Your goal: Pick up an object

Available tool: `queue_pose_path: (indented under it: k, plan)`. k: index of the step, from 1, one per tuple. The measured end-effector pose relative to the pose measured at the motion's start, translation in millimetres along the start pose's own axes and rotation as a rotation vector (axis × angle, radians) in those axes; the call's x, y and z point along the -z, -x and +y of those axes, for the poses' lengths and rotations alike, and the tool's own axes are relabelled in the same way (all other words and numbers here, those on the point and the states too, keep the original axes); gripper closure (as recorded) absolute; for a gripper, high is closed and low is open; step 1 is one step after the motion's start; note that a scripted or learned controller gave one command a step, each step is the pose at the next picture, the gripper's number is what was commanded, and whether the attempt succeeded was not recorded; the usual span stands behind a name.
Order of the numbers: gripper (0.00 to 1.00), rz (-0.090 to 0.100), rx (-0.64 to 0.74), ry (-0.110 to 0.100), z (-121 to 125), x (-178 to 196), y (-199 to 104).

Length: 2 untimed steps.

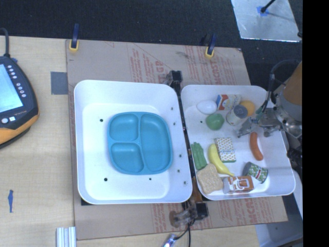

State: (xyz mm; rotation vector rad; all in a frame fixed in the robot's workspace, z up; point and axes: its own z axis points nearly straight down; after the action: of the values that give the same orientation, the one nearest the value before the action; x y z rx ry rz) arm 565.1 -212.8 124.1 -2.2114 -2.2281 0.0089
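Note:
The right white bin (288, 161) holds several toy foods. Among them are a white egg (206, 106), a green ball (215, 121), a small can (238, 112), an orange ball (248, 107), a red sausage (256, 146), a yellow banana (219, 161), a checked packet (224, 149), a bread slice (209, 179), a green pod (198, 155) and a green tin (255, 172). My gripper (255, 127) hangs over the bin's right half, just above the sausage's upper end and beside the can. It looks open, with nothing held between its fingers.
The left white bin (90, 99) holds a blue divided plate (140, 142). A handheld control pendant (13, 99) lies on the bench at far left. Clamps (209, 48) pin the cardboard sheet at the back. The arm's wrist (290, 99) sits over the right bin's right rim.

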Motion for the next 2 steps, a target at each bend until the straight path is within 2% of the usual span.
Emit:
queue_pose_path:
  k: [1,2]
  plan:
    - [1.00,-0.002,0.001,0.000,0.4,10.5,1.0]
    - [0.00,-0.002,0.002,-0.001,0.3,10.5,1.0]
